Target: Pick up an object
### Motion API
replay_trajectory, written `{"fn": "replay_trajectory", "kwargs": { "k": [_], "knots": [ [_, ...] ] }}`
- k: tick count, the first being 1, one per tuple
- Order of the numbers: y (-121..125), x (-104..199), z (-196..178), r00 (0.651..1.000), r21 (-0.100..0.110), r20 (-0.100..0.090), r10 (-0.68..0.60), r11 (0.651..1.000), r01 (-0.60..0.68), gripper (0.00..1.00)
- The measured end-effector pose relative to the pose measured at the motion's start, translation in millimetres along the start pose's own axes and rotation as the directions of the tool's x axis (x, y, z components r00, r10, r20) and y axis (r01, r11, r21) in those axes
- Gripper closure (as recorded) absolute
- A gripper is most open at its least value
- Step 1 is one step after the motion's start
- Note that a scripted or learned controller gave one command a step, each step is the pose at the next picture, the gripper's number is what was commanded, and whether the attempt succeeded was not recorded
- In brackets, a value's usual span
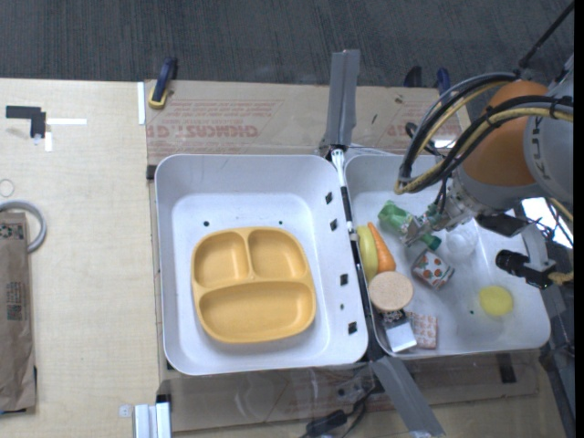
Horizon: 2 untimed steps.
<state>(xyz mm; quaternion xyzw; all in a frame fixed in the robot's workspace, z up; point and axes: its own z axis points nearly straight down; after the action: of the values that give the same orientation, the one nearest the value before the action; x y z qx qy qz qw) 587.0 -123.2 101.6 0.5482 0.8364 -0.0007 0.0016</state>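
Objects in right bin, on cardboard-covered wooden bench.

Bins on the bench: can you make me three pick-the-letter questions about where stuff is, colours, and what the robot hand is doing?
1. Where is the yellow tray?
A. left bin
B. right bin
C. on the cardboard

2. How many sections does the tray have?
A. two
B. three
C. five

3. Where is the gripper?
A. over the tray
B. low in the right bin near the green toy
C. outside both bins

Answers: 1 A, it lies in the left bin. 2 B, two small sections above one long section. 3 B, it sits among the toys there.
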Motion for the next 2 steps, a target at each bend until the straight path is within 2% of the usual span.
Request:
{"fn": "replay_trajectory", "kwargs": {
  "k": [1,2],
  "knots": [
    [76.0,21.7,-148.6,0.986,-0.001,0.000,-0.167,0.986,0.167,1.00],
    [75.8,21.6,-148.2,0.986,0.000,-0.001,-0.167,0.986,0.167,0.00]
  ]
}}
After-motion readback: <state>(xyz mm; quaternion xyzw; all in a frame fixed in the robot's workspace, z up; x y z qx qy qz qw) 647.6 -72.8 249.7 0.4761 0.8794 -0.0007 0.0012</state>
